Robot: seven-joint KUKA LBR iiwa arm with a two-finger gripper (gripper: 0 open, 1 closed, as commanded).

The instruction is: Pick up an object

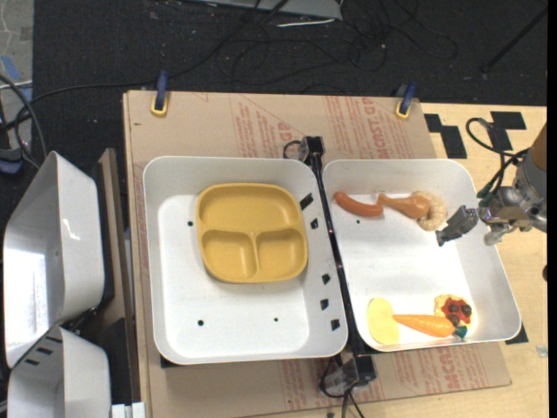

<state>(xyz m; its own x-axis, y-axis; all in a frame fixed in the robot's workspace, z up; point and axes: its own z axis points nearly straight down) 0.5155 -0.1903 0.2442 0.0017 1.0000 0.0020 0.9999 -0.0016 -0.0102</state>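
Closest to me, at the lower edge of the right bin point(409, 268), an orange toy carrot point(424, 325) lies almost level, its thick end touching a pale yellow round piece point(380, 319) on its left. Just above the carrot's thin end sits a small red and dark toy point(455, 309) with a bit of green on it; I cannot make out what it is meant to be.

Further up the same bin, near its top wall, a reddish-orange toy sausage point(357, 204) lies lengthwise. Right beside it, to the right, is a tan toy drumstick point(416, 205) with a paler knob at its right end. The two look to be touching or very nearly so.

The gripper point(470, 220) comes in from the right side of the frame and hangs over the right bin's right edge, just right of and slightly below the drumstick's knob, and well above the carrot group. Nothing shows in its grasp, and I cannot tell whether it is open or closed.

The left bin point(170, 259) holds a yellow divided plate point(252, 232) with three compartments, lying flat in the upper middle of the bin.

Both bins rest on a brown board point(226, 120), which has a yellow clamp point(159, 103) at its upper left and another clamp point(406, 104) at its upper right. White tubs point(52, 233) stand at the far left of the frame.
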